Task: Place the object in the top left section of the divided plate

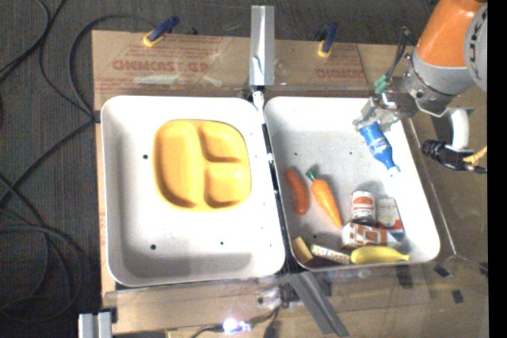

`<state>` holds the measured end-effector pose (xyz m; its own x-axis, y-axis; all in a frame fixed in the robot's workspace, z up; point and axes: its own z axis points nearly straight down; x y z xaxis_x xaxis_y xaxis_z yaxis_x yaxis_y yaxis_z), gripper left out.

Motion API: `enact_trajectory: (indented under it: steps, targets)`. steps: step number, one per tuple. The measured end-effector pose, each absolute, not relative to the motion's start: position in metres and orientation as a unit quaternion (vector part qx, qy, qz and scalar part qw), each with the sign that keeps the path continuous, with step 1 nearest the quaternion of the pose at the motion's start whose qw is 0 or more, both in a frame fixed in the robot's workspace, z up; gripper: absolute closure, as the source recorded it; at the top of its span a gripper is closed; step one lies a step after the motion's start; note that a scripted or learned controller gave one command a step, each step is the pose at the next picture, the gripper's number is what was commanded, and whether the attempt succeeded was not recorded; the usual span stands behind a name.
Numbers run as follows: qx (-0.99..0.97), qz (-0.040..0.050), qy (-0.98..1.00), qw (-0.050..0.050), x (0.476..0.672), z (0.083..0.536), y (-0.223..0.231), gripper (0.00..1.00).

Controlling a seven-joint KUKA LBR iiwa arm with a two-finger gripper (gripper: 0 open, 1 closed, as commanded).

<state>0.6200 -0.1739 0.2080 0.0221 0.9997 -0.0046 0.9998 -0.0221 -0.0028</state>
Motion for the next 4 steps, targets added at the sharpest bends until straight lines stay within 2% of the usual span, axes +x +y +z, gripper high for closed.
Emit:
enact_trajectory:
  steps: [1,2,3,4]
  targets:
    - [0.698,-0.0015,0.717,-0.001,0.646,0.144,-0.1,1.0]
    - [0.666,-0.0014,0.746,-0.001,0.621,0.183,-0.04,1.0]
    - [0.674,-0.0012,0.739,-0.001,0.635,0.183,0.04,1.0]
    - [0.634,-0.0022,0.774,0.001,0.668,0.183,0.03,1.0]
